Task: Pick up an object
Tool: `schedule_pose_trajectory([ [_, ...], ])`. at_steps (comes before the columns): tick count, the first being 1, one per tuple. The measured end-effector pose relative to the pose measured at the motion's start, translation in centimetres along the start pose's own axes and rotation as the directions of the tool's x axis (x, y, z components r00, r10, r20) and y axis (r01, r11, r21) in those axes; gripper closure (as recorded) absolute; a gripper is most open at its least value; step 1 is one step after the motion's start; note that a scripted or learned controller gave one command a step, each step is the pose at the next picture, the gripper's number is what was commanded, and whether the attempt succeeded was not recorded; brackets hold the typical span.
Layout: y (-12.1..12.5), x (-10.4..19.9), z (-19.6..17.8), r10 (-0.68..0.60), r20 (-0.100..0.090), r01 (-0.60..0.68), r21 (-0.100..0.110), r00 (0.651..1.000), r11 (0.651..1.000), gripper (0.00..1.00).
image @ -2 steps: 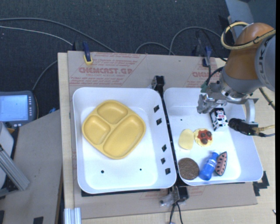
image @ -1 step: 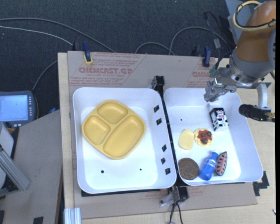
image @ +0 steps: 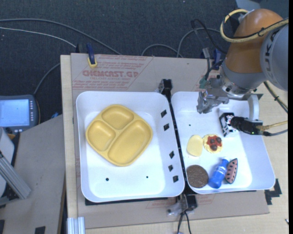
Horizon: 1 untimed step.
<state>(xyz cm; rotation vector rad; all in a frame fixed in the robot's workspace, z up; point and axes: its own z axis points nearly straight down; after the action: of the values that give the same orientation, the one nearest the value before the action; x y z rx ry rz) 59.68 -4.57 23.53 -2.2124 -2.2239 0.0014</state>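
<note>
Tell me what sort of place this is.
Probably a robot lab test bench: a robot arm over two white bins, toy food such as a small pizza, and loose cables on carpet.

Grey arm [image: 274, 50] — orange band (yellow cable).

Dark carpet floor [image: 46, 13] with cables [image: 41, 28] surrounds the brown bench [image: 114, 68].

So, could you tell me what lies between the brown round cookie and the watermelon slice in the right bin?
In the camera view, a small blue bottle lies between the brown cookie and the watermelon slice.
</note>
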Motion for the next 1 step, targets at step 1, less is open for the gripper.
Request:
schedule_pose_trajectory([
  [1, -1.91, 4.75, -0.59, 0.001, 0.000, -0.001, 0.000, 1.000, 1.000, 1.00],
])
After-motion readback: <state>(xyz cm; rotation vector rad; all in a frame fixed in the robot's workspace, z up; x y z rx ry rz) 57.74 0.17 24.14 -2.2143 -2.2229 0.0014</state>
